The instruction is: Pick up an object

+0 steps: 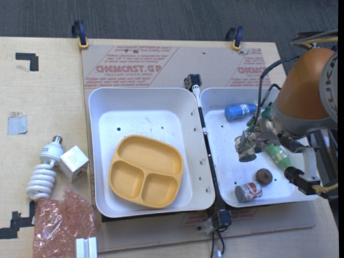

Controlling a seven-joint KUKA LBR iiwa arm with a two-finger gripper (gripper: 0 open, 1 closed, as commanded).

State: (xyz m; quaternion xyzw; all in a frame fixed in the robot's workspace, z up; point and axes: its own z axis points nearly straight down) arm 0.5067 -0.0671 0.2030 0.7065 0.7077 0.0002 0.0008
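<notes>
Along the bottom left of the frame, on the pale bench (43, 90), lie crumpled pink bubble wrap (62, 224), a spiral light bulb (44, 171) and a small white cube (74, 163). Above them sits the left bin (102, 112) with a yellow divided tray (146, 171). In the right bin (215, 106), from its lower edge upward: a small can (249, 191), a brown ring (263, 176), a green bottle (278, 155) and a blue bottle (240, 111). The pincer (248, 147) hovers low at mid-bin; whether it is spread I cannot tell. Brown cardboard (129, 63), clamped at its top corners, runs beneath, with grey carpet (161, 9) beyond.
</notes>
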